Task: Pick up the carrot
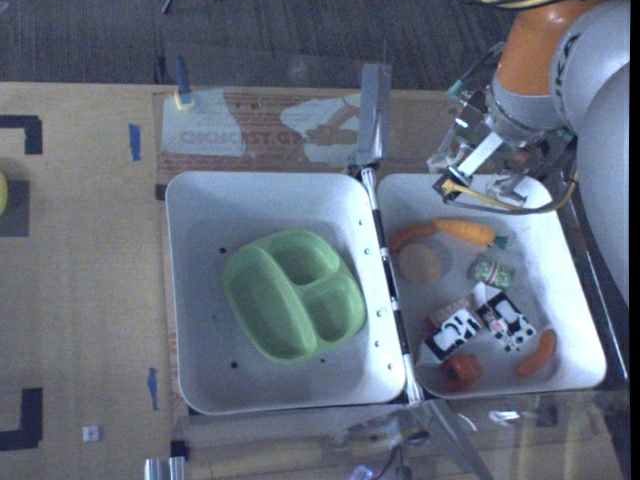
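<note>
The green divided plate point(293, 294) at the left bin's centre looks like smooth, glossy plastic. Both white bins point(190, 268) appear matt plastic. The bench point(80, 298) looks like unvarnished wood. The carrot point(465, 231), at 12 o'clock in the right bin, seems smooth.

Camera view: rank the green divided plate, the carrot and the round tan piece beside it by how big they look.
1. green divided plate, far the largest.
2. carrot, long and thin.
3. round tan piece, though its area looks near the carrot's, so that ranking is unsure.
</note>
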{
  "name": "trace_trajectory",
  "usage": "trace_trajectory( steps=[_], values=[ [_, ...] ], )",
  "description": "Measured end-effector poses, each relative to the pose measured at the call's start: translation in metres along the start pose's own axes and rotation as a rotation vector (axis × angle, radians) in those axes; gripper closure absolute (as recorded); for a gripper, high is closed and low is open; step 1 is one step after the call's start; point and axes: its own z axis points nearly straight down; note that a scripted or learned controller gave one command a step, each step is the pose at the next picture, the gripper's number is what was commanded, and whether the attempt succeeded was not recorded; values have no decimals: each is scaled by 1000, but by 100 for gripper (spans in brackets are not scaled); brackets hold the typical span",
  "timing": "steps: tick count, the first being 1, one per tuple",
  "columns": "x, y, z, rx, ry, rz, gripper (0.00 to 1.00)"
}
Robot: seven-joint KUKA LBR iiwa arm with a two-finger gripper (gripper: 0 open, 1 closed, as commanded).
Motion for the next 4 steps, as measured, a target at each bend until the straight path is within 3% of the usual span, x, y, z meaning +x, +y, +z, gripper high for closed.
trace_trajectory(
  steps=[1,2,3,4],
  values=[
    [13,-17,20,5,-1,138,0],
    [-30,11,56,4,0,-93,0],
    [-45,2,127,1,1,13,0],
    [-85,61,130,14,-8,182,0]
  ],
)
